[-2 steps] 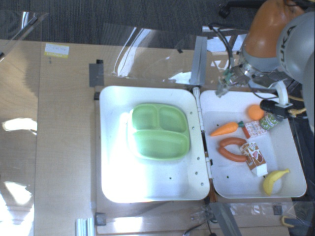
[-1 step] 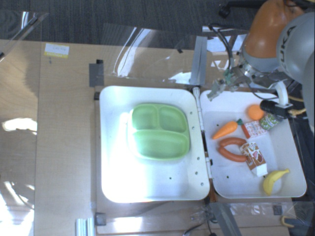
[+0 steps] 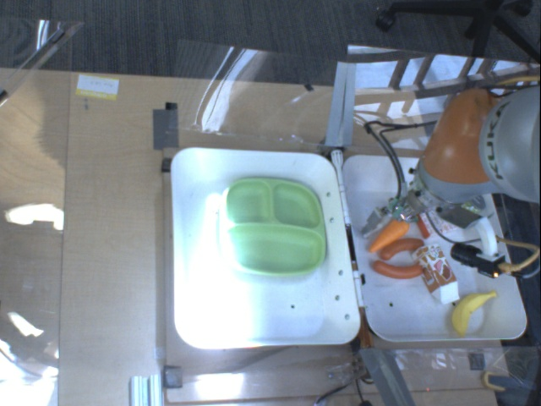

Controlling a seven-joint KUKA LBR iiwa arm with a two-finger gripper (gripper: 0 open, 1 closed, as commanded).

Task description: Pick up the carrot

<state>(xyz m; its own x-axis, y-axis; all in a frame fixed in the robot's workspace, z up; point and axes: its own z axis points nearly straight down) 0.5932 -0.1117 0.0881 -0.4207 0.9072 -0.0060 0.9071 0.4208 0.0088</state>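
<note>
The carrot is a short orange piece lying at a slant in the left part of the right bin. My gripper hangs right over the carrot's upper end, at the end of the grey arm with the orange band that reaches in from the right. The arm's wrist covers the spot where gripper and carrot meet, so contact cannot be made out.
A red sausage lies just below the carrot. To its right are a red-and-white carton and a yellow banana. The left bin holds a green divided plate. Black cables loop near the wrist.
</note>
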